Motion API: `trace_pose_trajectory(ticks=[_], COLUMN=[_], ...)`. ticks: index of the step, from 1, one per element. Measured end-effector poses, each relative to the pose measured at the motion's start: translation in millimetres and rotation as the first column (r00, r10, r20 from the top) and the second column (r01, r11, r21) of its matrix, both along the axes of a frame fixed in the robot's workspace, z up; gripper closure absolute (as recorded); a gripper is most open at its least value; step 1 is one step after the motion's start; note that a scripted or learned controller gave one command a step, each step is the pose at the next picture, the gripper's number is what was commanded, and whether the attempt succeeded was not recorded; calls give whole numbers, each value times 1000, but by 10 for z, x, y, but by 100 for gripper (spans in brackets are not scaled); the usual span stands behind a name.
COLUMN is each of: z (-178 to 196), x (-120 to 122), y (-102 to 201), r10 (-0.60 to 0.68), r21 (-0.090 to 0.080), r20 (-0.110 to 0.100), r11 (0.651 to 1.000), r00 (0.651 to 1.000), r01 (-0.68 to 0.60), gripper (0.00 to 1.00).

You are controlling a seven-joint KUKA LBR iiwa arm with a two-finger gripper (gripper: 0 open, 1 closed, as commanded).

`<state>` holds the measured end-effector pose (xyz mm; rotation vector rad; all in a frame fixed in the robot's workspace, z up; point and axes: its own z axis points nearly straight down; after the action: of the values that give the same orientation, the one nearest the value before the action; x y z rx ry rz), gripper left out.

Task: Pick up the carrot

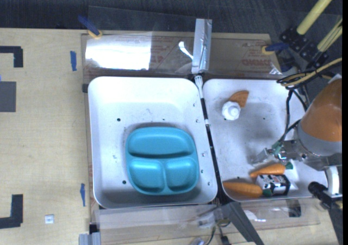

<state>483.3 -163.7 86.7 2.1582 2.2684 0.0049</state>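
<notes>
Low in the right white plastic bin (pixel 255 129), the robot's hand (pixel 273 155) hovers; whether it is spread or pressed together cannot be told. Just nearer lies the smooth, tapered orange carrot (pixel 242 188), long axis running left-right along the near wall. Left bin holds a blue divided tray (pixel 161 158).

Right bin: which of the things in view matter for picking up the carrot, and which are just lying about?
Part of the job:
- carrot, lying at the right bin's near edge
- gripper, low in that bin, just beyond the carrot

Lying about:
- second, smaller orange piece beside the gripper
- white bottle and orange wedge at the far end
- blue divided tray in the left bin
</notes>
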Motion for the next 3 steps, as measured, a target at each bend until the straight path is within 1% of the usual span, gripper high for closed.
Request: trace_pose_trajectory(ticks=[1, 2, 3], z=[2, -3, 1], x=[0, 5, 1], y=[26, -258, -198], r10=[172, 124, 324], r21=[-2, 4, -3], r20=[-1, -1, -3], r11=[985, 992, 946], r00=[985, 992, 946], r01=[-172, -124, -324], gripper=[0, 0, 0])
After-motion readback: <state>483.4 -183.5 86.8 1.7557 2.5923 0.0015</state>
